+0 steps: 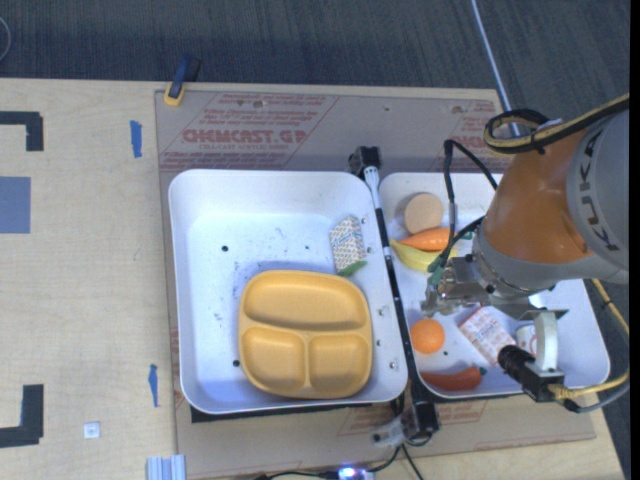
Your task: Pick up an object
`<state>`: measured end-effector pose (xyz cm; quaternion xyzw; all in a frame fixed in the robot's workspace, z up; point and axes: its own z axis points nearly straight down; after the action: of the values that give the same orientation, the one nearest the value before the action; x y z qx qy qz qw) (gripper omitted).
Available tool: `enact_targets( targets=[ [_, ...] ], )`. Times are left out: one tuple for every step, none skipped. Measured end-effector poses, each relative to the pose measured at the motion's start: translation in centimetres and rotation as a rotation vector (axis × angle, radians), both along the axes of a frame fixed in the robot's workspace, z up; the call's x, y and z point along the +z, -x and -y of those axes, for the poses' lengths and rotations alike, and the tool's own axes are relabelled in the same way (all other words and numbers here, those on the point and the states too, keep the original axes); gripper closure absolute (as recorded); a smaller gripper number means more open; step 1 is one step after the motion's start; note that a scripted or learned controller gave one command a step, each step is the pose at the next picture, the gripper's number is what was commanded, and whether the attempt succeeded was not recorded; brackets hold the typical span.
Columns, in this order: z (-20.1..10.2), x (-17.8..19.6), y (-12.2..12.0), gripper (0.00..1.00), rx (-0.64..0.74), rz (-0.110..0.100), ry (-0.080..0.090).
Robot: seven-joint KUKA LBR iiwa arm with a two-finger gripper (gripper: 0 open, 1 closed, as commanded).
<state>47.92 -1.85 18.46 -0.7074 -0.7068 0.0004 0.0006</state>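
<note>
Arm (560,208): cut off at the right edge; its bulk hid much of the right bin (590,368).
Gripper (447,290): finger state unreadable beneath the wrist.
Banana (415,256): partly covered by the carrot (425,239) and the arm.
Packet (485,333): print too small to read.
Cardboard sheet (250,128): red lettering blurred.
</note>
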Motion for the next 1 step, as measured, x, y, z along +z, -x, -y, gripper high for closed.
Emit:
enact_targets(
  targets=[
    [-4.77,-0.01,-0.02,1.00,0.002,0.002,0.000]
  ],
)
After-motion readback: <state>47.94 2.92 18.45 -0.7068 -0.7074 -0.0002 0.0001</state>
